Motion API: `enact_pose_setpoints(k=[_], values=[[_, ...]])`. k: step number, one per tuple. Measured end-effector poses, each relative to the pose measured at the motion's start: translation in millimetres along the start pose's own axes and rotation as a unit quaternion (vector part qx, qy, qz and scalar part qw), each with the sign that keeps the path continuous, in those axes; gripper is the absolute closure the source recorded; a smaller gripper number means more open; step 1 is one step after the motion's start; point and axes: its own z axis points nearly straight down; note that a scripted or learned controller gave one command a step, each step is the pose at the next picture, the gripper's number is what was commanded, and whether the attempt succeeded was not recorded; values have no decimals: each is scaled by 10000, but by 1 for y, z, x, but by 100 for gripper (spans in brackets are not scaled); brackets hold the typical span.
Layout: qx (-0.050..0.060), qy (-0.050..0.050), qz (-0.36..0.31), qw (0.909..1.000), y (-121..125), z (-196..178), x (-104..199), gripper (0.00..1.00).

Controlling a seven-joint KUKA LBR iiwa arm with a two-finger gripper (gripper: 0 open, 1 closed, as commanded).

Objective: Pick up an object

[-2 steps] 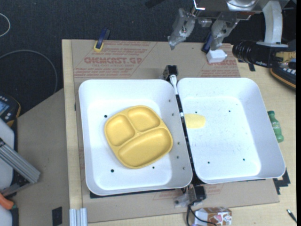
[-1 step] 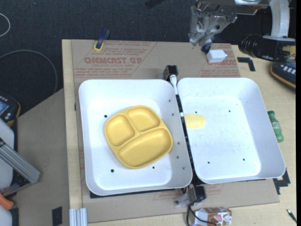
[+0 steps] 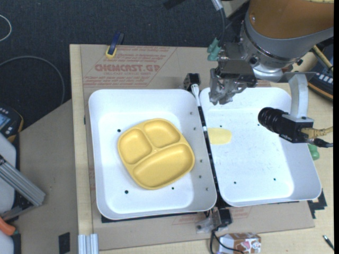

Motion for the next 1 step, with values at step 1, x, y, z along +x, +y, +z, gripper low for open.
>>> enact_pose_setpoints(k=[1], values=[[-17, 3, -28, 10000, -18, 38, 28, 100]])
